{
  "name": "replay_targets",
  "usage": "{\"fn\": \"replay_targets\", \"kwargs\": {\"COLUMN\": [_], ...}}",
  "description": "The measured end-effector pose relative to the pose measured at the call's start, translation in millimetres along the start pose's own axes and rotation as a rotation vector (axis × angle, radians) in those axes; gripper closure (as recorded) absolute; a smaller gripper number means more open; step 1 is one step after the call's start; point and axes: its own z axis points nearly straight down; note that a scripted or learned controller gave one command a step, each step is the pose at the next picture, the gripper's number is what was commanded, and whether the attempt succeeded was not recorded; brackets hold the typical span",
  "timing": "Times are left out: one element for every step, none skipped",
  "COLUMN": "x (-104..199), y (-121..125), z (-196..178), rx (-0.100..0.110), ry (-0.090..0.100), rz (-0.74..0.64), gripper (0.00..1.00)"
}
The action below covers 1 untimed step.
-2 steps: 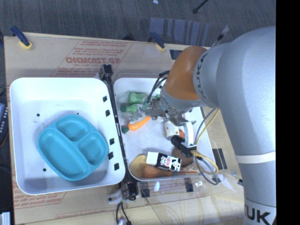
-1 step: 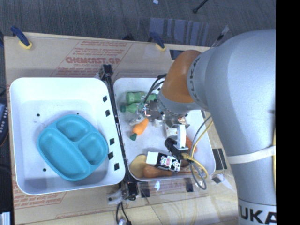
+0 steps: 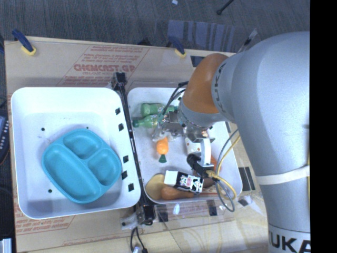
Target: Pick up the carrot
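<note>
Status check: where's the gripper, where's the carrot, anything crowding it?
Gripper low in right bin, just above carrot. Carrot on bin floor, not seen held. Green bottle close behind; brown item nearer front.

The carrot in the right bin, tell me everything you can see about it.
The carrot is small, bright orange with a dark green tip at its lower end, and looks like smooth plastic. It lies on the white floor of the right bin, near the middle, just below the gripper. Nothing visibly grips it. A green bottle lies apart, above it.

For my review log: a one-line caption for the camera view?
End effector hovers above the carrot in the right bin.
</note>
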Motion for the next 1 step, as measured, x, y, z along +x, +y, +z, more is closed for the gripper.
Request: {"fn": "replay_targets", "kwargs": {"x": [-37.2], "y": [-4.3], "z": [-32.9], "rx": [0.001], "ry": [0.003], "rz": [0.275], "gripper": [1.00]}}
